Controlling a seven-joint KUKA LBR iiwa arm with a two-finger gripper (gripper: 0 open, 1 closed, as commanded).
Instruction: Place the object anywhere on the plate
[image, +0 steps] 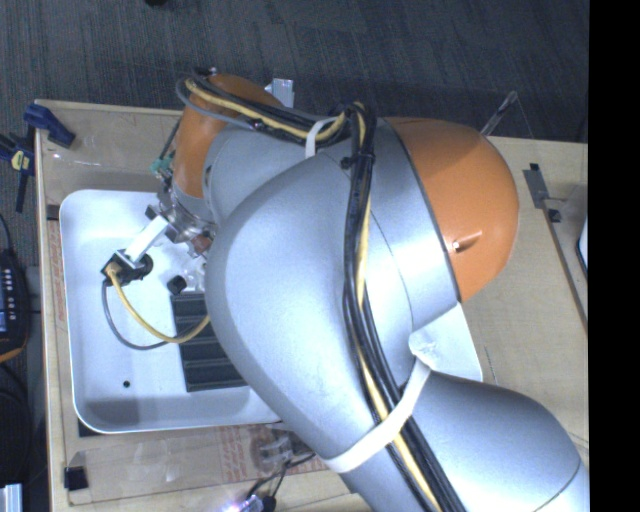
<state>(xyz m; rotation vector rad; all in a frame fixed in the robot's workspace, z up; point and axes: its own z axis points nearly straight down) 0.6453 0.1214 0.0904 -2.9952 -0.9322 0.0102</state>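
My gripper (212, 352) is a dark ribbed block low inside the left white bin (90, 360), near its right side. Most of it lies under the arm's large grey body (320, 300), which hides how it is set and whether anything is in it. The wrist with its orange band (200, 130) comes down over the bin's back right part. A yellow cable (130, 325) loops from a small black connector (128, 266) across the bin floor toward the gripper. The arm covers the bench to the right of this bin.
A small dark speck (127, 383) lies on the bin floor near the front. A blue clamp (48, 122) sits at the bench's back left corner, and a black device (8, 300) stands past the left edge. The arm's orange elbow (470, 200) looms at the right.
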